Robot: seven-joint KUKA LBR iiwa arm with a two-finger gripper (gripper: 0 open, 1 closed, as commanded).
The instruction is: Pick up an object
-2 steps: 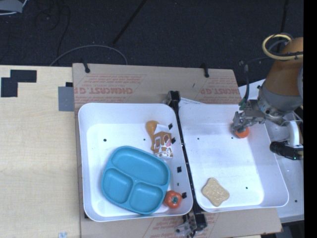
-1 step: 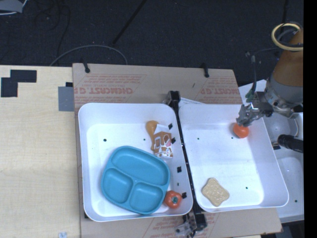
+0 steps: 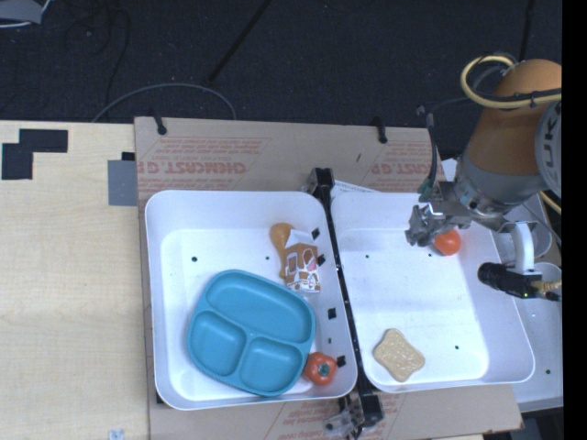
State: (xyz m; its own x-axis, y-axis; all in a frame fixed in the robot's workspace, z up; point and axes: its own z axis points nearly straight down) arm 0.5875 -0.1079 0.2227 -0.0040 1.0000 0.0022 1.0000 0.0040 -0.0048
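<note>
Gripper low over the right bin, touching a small orange-red ball at its side; opening impossible to tell; ball beside rather than plainly between; liable to roll off, leaving nothing lifted.

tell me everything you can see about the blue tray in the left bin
The blue tray is a light blue divided plate, plastic by its look, rounded at the corners, with three compartments: one large and two smaller, all bare. It lies flat and turned at an angle on the floor of the left bin, towards the near side. A small red tomato-like toy sits against its near right corner, and a printed packet lies just beyond its far right edge.
</note>
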